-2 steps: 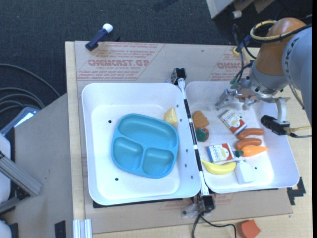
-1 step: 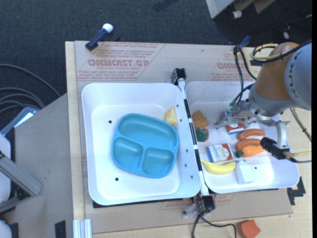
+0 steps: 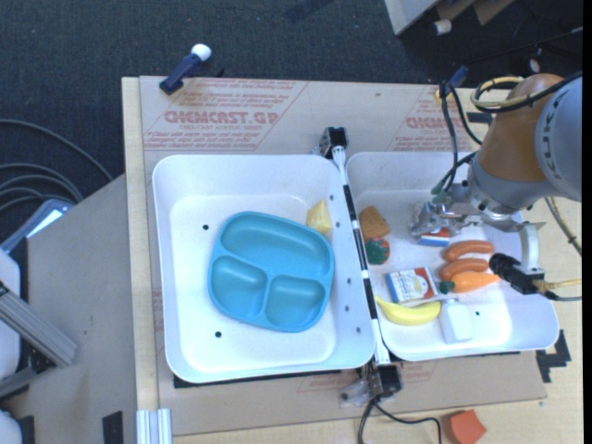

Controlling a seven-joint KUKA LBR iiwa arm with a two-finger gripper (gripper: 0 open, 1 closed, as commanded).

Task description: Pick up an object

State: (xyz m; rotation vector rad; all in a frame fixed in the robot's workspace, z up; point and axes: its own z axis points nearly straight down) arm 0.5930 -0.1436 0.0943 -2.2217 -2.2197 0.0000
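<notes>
Orange plastic carrot [image 3: 470,282] lies near right bin's [image 3: 529,333] right edge, beside yellow banana [image 3: 410,312]. Pincer [image 3: 435,218] above bin's far middle; opening cannot tell.

Both bins [image 3: 176,248] look like smooth white plastic, slightly glossy. Blue divided tray [image 3: 270,271]: matt plastic. Bench top [image 3: 240,118] is brown printed paper over a board, flat finish. Banana [image 3: 410,312] and carrot [image 3: 474,283] look like shiny toy plastic. Gripper [image 3: 435,218] is bare metal.
</notes>
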